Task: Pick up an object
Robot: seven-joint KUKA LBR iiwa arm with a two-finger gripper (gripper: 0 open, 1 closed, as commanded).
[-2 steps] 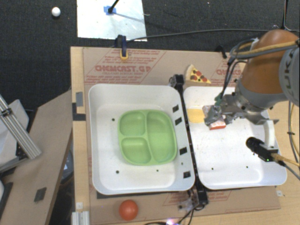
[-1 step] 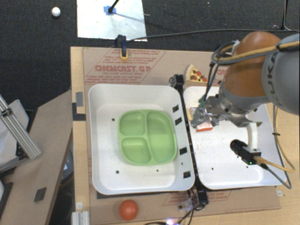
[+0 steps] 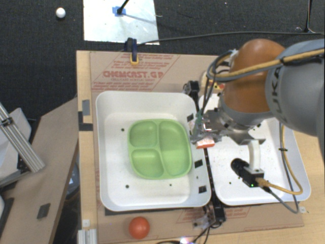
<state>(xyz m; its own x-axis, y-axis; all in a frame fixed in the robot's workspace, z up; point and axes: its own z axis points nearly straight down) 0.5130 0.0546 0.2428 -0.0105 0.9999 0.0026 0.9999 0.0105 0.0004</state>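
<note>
Gripper just right of green plate (left bin).

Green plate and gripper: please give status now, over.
Gripper low at the seam between the bins, state unreadable. Green plate flat in the left bin, untouched. Cables loop across the right bin.

Dark floor; cardboard-topped bench; white sheet.
</note>
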